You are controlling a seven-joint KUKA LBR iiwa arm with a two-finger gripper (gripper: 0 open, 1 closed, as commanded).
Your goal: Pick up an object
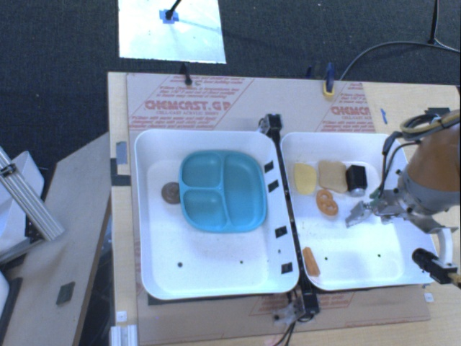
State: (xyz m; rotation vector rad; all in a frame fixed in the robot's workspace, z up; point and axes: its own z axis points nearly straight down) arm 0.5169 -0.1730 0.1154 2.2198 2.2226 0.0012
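5 small things lie in the right bin (pixel 374 276): a yellow piece (pixel 305 179), a tan piece (pixel 333 175), a black block (pixel 356 179), an orange pretzel (pixel 327 203) toward its far edge, and an orange carrot (pixel 310 261) by its near left corner. All look light, likely plastic and slick. I judge the black block, stiff and flat-sided, easiest to pinch across its short sides. Whether the tool (pixel 358 215), poised just beside the pretzel, is released or clenched, I cannot tell.
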